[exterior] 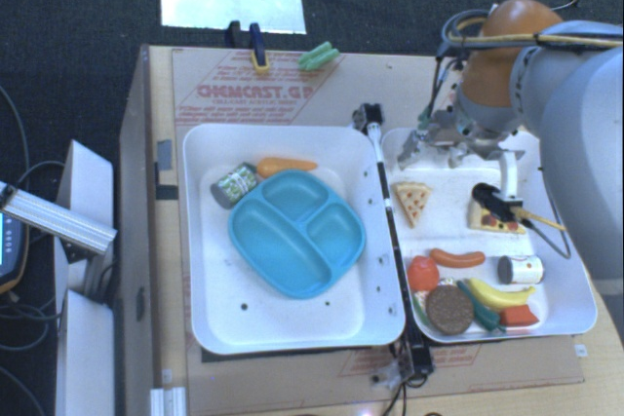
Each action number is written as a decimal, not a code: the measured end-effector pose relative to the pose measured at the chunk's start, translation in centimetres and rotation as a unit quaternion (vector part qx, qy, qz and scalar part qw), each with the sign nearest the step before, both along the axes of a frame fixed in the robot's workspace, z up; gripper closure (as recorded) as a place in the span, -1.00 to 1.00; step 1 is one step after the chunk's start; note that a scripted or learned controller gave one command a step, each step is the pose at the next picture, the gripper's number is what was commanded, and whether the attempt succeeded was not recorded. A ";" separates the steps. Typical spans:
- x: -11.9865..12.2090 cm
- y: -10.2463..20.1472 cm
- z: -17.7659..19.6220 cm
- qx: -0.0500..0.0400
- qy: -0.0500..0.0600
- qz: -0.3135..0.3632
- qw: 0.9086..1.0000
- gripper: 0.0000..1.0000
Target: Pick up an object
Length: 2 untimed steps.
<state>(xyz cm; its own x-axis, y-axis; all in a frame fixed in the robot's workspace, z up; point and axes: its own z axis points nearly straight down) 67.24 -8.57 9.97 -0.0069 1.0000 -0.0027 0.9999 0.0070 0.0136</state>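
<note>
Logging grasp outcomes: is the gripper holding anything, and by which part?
Cannot be told: the gripper hangs over the right bin, its grasp unclear here.

Blue tray (297, 234) blocks left bin (255, 319), near strip bare — right bin (577, 299) cluttered

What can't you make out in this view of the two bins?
- Right bin, camera view: its far right corner is hidden behind the arm.
- Green item, camera view: mostly covered by the banana, so its kind is unclear.
- Small can in the left bin, camera view: the label is too small to read.
</note>
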 end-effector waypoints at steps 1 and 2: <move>-3.9 -1.7 -1.6 0.001 0.006 -0.003 1.000 -1.00; -6.5 0.1 -1.5 0.001 0.006 -0.003 1.000 -1.00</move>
